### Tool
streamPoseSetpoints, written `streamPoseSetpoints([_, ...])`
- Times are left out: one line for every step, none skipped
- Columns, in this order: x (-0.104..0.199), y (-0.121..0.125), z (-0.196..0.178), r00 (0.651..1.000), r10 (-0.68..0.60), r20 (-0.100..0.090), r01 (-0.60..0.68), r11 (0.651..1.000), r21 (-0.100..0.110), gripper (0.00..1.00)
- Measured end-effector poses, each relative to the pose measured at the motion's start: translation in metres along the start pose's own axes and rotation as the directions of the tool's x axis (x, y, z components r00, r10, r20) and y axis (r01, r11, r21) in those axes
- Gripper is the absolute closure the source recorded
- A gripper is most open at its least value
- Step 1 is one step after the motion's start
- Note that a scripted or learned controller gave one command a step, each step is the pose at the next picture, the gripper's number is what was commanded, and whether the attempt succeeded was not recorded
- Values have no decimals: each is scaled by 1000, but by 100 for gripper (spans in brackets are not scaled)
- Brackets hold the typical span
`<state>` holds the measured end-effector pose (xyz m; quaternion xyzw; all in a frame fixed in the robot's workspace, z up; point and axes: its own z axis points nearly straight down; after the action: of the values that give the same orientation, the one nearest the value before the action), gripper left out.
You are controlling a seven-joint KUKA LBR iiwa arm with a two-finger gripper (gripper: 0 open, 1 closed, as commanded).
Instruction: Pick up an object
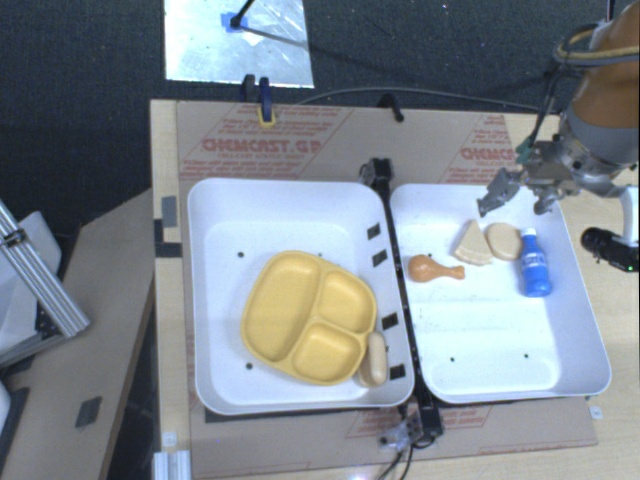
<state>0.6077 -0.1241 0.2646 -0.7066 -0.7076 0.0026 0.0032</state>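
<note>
Gripper (518, 196) over far-right part of right bin (560, 368), fingers spread apart, nothing betw. them; hangs above bin floor just far of the food items. Arm (605, 88) comes in from upper right, grey w/ orange band above wrist. Below/near gripper: beige wedge-shaped piece (472, 244) touching a rounder tan bread-like piece (503, 240) on its right. Just right of those, blue bottle (534, 264) w/ white cap, lying on bin floor, cap toward far side. Left of wedge, orange drumstick toy (434, 268), near the divider betw. bins. Left bin (215, 268): yellow compartment tray (308, 316), three sections, sits toward near-right; small beige roll-like item (375, 358) touching tray's near-right edge. Bins side by side on cardboard sheet (300, 138) w/ red print. Blue clamp (264, 96) at far edge of sheet.
</note>
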Motion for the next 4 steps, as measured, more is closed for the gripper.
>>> streamPoseSetpoints([0,2,-6,1000,-2,1,2,1000,-10,0])
streamPoseSetpoints([2,13,47,1000,-2,1,2,1000,-7,0])
streamPoseSetpoints([-3,21,103,1000,0,1,0,1000,-6,0])
streamPoseSetpoints([-11,18,149,1000,1,1,-1,1000,-6,0])
